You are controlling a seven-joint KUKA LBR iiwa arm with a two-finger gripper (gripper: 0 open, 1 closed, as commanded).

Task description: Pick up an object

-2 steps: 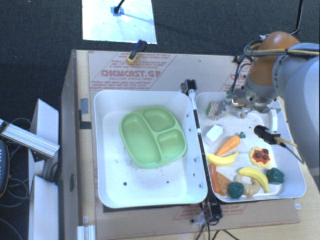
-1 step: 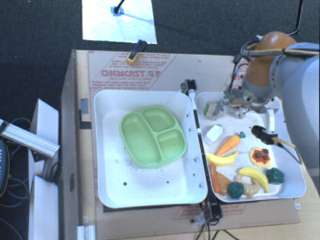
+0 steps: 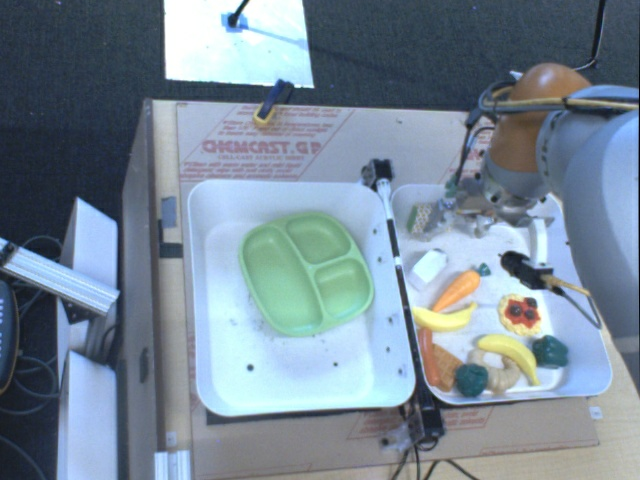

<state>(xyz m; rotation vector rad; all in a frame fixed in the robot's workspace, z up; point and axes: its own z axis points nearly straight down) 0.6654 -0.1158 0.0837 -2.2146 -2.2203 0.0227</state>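
- Toy food pieces lie in the right bin (image 3: 600,373), spread from its middle to its near edge.
- The gripper (image 3: 468,216) sits low over the far end of that bin, towards the far left corner. I cannot tell whether it is apart or together.
- A small speckled block (image 3: 420,218) lies just left of the gripper, by the bin's left wall. A white block (image 3: 430,265) lies nearer along the same wall.
- The carrot (image 3: 457,290) lies on a slant at the bin's middle, with a small teal piece (image 3: 483,268) just off its upper end.
- A yellow banana (image 3: 443,318) lies close against the carrot's near side.
- A yellow disc with red topping (image 3: 521,313) sits towards the right wall.
- Crowding is thickest along the near edge:
  - a second banana (image 3: 507,351) lies between a dark broccoli floret (image 3: 550,350) at the near right corner and a green floret (image 3: 472,378);
  - a beige ring (image 3: 503,376) is tucked against the second banana;
  - an orange-red piece (image 3: 438,360) lies by the left wall.
- The left bin (image 3: 200,268) carries a light green divided plate (image 3: 305,271) at its middle, turned askew to the walls.
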